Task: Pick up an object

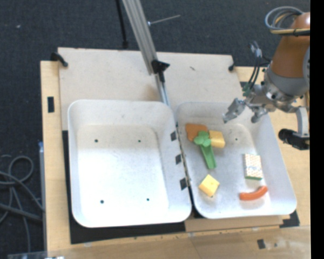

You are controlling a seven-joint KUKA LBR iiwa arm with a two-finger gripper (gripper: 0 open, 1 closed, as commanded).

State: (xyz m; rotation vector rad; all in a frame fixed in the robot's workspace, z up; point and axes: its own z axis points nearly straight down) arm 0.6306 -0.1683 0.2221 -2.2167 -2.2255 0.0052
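**Lining up over the right bin**

The yellow block (217, 140) lies below and just left of my fingers, touching the green piece (207, 150) and the orange one (195, 130). My gripper (246, 111) hovers spread and empty above the right bin (275, 161). I judge the isolated yellow cube (209, 185) the cleaner target; descending straight avoids nudging neighbours.

White bins (124, 112); green toy (207, 150); yellow block (209, 185); red-orange sausage (253, 193).
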